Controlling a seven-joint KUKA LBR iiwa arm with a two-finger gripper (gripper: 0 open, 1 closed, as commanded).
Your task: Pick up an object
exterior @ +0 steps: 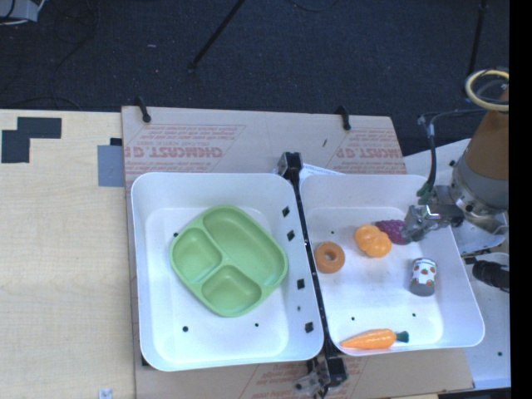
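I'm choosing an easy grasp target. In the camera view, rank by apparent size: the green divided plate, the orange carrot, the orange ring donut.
1. Green divided plastic plate, by far the largest.
2. Orange toy carrot, longer but slimmer.
3. Orange ring-shaped donut, smallest, though close to the carrot.
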